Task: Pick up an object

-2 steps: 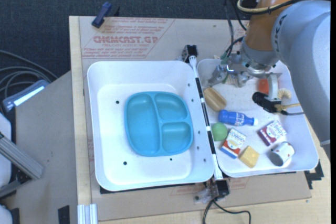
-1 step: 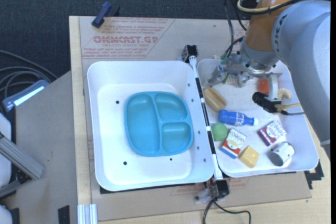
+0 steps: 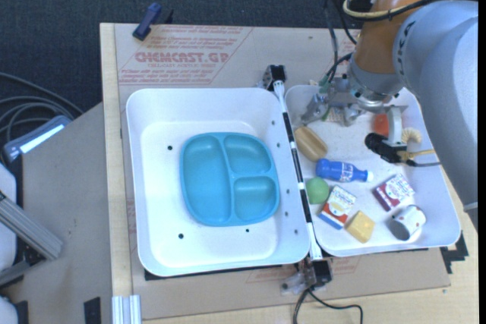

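Camera view: gripper (image 3: 332, 107) low at right bin's (image 3: 444, 228) far edge; finger state unclear. Nothing lifted; bottle (image 3: 341, 171) lay untouched.

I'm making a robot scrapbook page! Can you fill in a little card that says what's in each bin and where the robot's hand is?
left bin: one blue divided plate
right bin: tan bread roll, blue bottle, green ball, yellow block, white cup, small packets
gripper: low over the right bin's far end
fingers: cannot tell
holding something: none seen
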`<state>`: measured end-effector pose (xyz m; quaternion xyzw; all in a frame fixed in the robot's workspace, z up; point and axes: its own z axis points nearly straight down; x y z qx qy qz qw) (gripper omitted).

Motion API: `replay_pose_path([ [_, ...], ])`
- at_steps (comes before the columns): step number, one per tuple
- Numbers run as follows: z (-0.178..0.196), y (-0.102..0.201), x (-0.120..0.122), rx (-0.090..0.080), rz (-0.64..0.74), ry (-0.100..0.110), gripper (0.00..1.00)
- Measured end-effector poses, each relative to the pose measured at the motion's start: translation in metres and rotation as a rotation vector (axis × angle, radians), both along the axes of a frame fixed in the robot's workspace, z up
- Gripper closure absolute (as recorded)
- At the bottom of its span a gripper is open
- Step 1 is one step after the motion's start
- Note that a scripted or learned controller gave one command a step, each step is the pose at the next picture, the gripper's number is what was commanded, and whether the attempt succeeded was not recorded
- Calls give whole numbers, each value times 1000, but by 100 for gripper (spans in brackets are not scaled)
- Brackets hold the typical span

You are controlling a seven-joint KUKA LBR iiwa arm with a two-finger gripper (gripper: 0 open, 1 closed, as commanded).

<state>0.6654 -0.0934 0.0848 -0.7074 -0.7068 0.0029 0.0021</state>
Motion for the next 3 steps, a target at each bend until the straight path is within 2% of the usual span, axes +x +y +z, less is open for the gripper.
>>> replay_pose_path([
  [3,0,1,0,0,0,0,0],
])
